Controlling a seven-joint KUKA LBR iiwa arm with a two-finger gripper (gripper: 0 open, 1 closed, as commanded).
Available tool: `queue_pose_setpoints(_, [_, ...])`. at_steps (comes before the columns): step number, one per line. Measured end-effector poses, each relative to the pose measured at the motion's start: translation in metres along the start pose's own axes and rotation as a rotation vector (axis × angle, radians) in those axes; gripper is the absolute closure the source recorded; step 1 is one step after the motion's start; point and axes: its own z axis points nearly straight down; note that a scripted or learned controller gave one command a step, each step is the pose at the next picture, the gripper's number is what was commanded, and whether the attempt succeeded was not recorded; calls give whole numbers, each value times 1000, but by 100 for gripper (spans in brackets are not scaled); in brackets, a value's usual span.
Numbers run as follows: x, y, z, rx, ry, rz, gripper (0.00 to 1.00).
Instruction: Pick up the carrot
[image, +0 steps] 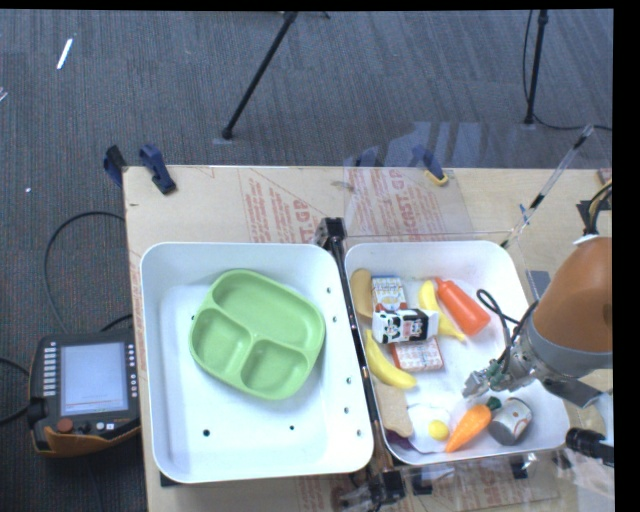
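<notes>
I see the carrot (468, 428) lying below my claw (487, 381); its grip state I cannot tell. Probably light, hard, slick plastic; I'd pinch its thick middle.

Two white bins (160, 300), one green tray (257, 333), two bananas (388, 364), one carrot (468, 427), perhaps three cartons (400, 325)

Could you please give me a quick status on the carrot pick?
Hand just above carrot, nothing held. Carrot lies in right bin. Grey can touching it.
</notes>
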Motion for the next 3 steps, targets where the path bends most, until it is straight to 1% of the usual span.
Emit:
queue_pose_setpoints(1, [0,0,-8,4,6,9,100])
queue_pose_setpoints(2, [0,-1,-7,4,6,9,0])
queue_pose_setpoints(3, [19,1,12,-12,-15,-238,0])
